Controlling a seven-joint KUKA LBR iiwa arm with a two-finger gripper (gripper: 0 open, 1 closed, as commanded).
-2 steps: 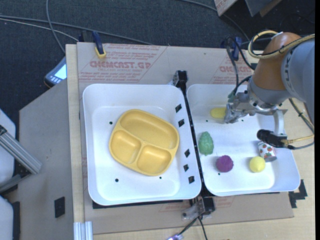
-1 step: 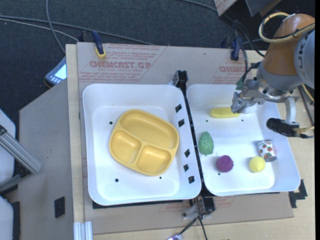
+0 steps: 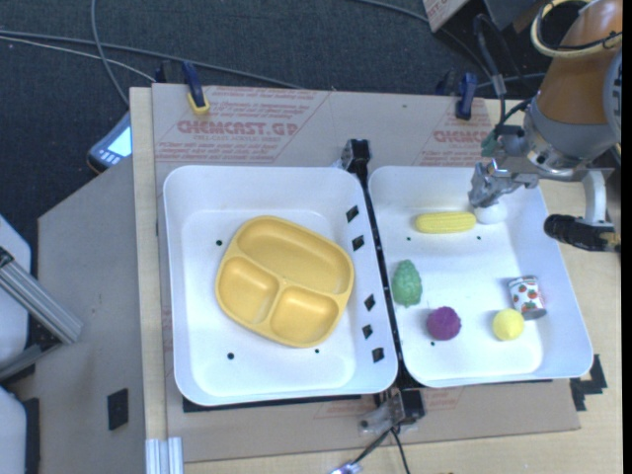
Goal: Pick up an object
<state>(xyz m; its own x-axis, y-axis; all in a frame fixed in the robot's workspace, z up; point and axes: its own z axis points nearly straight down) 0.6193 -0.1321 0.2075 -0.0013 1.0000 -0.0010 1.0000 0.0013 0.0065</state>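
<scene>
Purple ball [image 3: 443, 323] and green lump [image 3: 407, 282] lie clear, but the fingers [image 3: 486, 201], spread unclear, hover at the corn's [image 3: 444, 223] two o'clock end, risking a glancing roll.

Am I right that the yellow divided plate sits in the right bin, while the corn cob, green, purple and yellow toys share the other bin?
Not quite: the camera view shows the yellow divided plate in the left bin; the toys share the right bin.
</scene>
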